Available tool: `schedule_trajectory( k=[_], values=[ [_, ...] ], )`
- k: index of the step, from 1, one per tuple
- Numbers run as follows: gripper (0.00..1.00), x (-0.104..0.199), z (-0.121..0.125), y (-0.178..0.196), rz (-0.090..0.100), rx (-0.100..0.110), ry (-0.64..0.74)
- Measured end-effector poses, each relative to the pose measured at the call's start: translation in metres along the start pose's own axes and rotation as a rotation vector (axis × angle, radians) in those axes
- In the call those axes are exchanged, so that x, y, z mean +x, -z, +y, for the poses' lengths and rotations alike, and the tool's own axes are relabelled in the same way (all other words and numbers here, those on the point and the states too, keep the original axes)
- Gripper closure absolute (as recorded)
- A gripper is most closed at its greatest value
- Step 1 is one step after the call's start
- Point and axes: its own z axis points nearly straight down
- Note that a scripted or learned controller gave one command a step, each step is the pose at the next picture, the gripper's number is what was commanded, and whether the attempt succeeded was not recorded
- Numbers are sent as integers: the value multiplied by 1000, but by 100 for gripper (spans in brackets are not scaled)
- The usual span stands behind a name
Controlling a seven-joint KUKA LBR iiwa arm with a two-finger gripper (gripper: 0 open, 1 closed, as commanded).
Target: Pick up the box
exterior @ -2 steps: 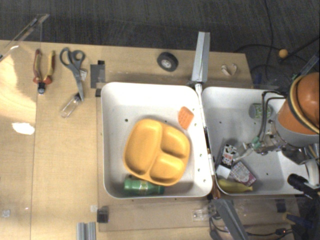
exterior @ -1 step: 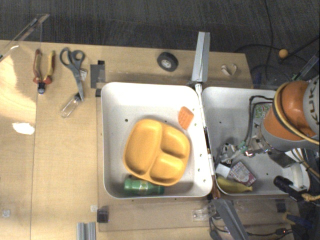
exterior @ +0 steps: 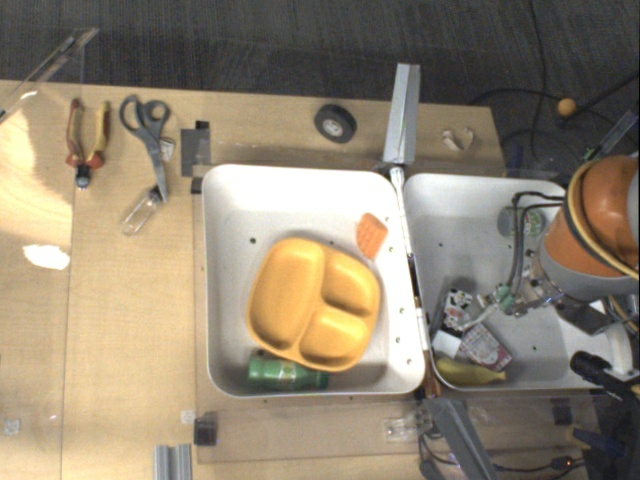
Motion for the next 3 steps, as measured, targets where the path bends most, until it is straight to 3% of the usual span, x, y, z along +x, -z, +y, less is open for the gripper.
schedule_trajectory(
  k=[1,2,3],
  values=[
    [0,-4,9,-26,-3,-27,4],
    [0,0,12,-26,-22,-34,70],
    [0,4,61,-27,-17,-35,-163]
  ],
)
